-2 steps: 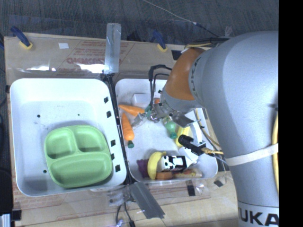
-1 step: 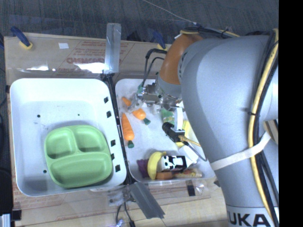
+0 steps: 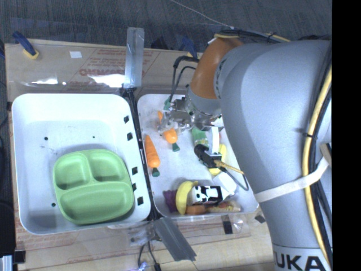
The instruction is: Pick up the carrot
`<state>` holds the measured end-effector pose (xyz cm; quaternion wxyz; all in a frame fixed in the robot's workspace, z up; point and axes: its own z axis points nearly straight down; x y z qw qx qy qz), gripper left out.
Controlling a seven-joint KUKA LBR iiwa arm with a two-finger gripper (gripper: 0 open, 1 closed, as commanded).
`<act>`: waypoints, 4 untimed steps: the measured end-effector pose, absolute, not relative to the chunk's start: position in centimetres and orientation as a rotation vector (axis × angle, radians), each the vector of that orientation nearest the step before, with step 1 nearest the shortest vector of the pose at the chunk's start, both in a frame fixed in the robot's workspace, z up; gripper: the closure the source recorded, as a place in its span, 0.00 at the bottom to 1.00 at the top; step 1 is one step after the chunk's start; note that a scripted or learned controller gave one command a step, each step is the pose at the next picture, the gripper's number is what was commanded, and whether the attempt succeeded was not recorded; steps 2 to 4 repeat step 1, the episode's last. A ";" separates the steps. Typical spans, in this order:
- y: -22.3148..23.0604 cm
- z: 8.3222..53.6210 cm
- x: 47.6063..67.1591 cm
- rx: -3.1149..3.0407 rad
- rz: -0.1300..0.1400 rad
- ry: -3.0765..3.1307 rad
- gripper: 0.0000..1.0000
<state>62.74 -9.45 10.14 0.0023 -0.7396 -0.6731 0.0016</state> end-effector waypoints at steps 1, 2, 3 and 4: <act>-2.5 19.5 55.2 -2.429 -0.007 -1.991 1.00; -2.5 19.5 55.2 -2.429 -0.007 -1.991 1.00; -2.5 19.5 55.2 -2.429 -0.007 -1.991 1.00; -2.5 19.5 55.2 -2.429 -0.007 -1.991 1.00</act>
